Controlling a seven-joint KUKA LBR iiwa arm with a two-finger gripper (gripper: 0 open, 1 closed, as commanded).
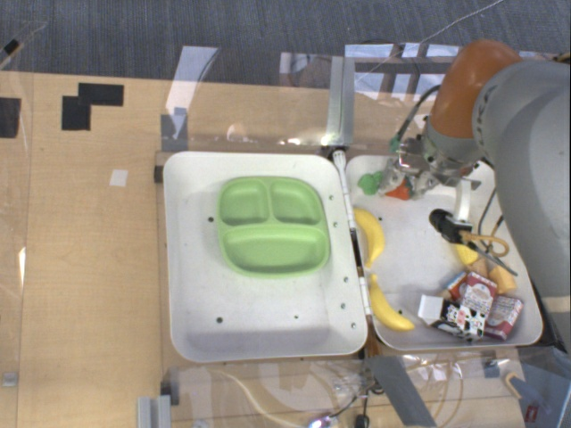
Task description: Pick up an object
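Wooden bench carried two white bins; we saw the gripper (412, 175) low at the right bin's (528, 333) eleven o'clock (claw spread unreadable), poised beside a green-and-orange toy (382, 185).

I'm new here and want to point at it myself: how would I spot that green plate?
Look at the two white bins side by side and take the left bin. The green plate lies in its middle. It is pale green, split into three compartments, while the bananas and small packets all lie in the right bin.
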